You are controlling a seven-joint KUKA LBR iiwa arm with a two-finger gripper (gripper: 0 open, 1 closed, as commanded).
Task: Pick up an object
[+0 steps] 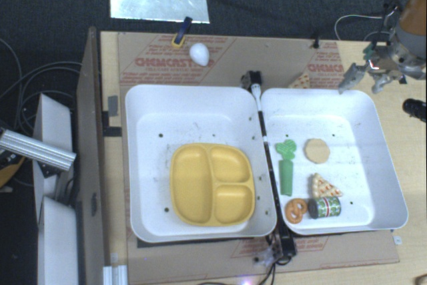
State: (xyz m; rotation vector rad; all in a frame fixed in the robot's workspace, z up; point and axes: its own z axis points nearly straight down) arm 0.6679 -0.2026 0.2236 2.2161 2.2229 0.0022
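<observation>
The right bin [360, 110] holds a green toy vegetable [286, 167], a round tan biscuit [317, 151], a pizza-slice toy [322, 185], a small can [324, 207] lying on its side and a pretzel [295, 211], all in its near half. My gripper [365, 77] hangs at the far right, above the bin's back right corner, well away from these objects. Its two fingers [349, 79] are spread apart with nothing between them.
The left bin [153, 110] carries a yellow sectioned plate [212, 183]. A white egg-shaped object [199, 53] and a small yellow-and-blue item [180, 34] lie on the cardboard behind the bins. Cables lie to the left and behind the right bin.
</observation>
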